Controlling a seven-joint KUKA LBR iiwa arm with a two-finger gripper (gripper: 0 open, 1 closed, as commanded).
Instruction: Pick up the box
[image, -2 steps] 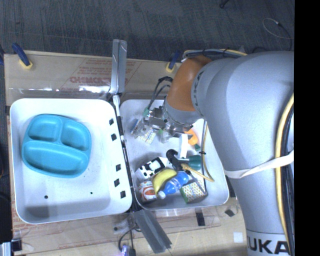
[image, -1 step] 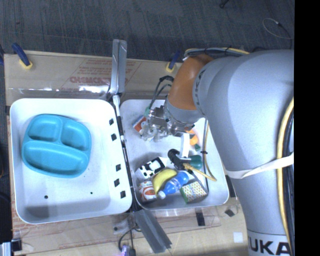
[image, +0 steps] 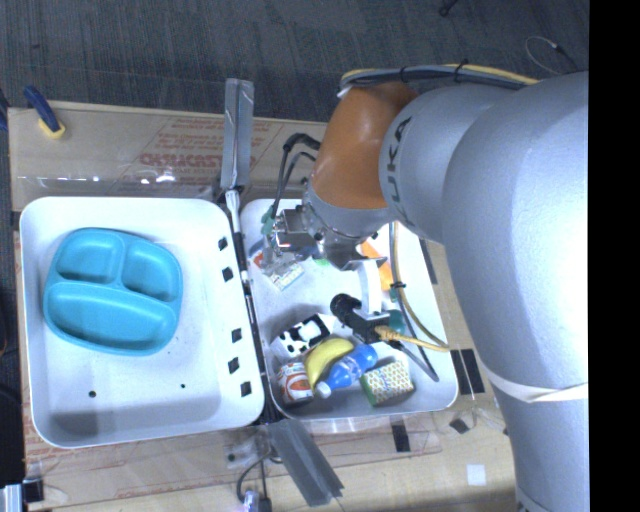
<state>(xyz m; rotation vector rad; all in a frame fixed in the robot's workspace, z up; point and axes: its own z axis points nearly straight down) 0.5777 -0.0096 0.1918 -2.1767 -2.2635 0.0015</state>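
Brown desk under a fixed camera, bearing two white bins side by side. The box, green with a pale pattern, lies in the right bin just right of the banana, close to the bin's near corner. A blue bottle lies between banana and box and seems to touch both. A red and white can sits just left of the banana, and a black and white thing lies just beyond the banana.

The grey arm's pincer hangs well beyond the banana, at the far end of the same bin over a small packet, and well apart from the box. Whether it is wide or narrow cannot be told, as the wrist hides it, and nothing is seen held.

The step in hand looks like the reach, with the grasp not yet made. To do it well, the pincer should cross over the banana, come straight down on the box and close across its short sides. It should keep off the bottle and the bin wall, which leave little room.

A blue plate lies far left of the banana, in the left bin.
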